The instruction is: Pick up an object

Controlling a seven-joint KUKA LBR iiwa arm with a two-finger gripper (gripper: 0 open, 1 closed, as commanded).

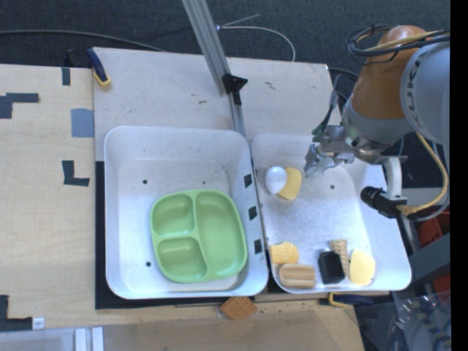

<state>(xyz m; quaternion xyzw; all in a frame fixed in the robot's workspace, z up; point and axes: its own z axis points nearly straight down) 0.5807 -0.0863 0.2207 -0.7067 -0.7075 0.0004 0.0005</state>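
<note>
My gripper (313, 165) hangs over the upper part of the right bin (336, 199), just right of a white egg-shaped object (275, 179) and a yellow piece (291, 184) lying together. Nothing shows between its fingers. Along the right bin's front edge lie a yellow waffle-like piece (284, 253), a tan bread roll (297, 275), a black block (330, 266), a small tan waffle piece (338, 248) and a pale yellow lemon-like object (361, 267).
The left bin (124, 196) holds a green divided plate (198, 235). A slanted metal pole (212, 42) rises behind the bins. A waffle piece (237, 308) lies on the bench in front of the bins. Cables hang at the arm's right.
</note>
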